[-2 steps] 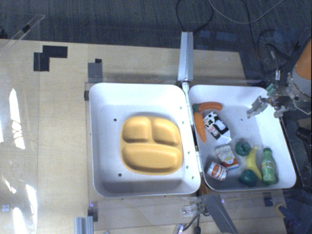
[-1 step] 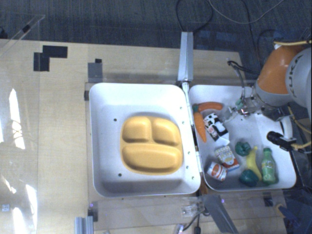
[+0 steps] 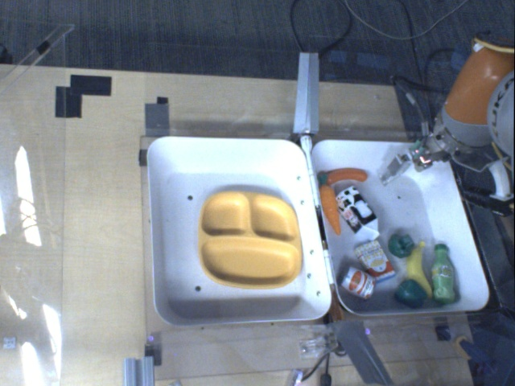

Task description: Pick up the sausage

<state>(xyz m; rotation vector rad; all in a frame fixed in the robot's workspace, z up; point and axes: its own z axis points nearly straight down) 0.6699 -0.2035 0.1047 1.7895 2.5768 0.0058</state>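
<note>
Both bins [image 3: 173, 296] look like smooth white plastic; the yellow tray [image 3: 248, 240] is glossy plastic, the bench [image 3: 88, 215] pale matt wood, and the sausage [image 3: 348, 175] shiny.

Robotics lab — bench [image 3: 96, 215], white bins [image 3: 161, 215], loose cables [image 3: 322, 6]

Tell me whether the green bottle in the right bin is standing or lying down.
Lying down. The green bottle shows its full length along the floor of the right bin, cap toward the far side, beside the yellow banana.
</note>
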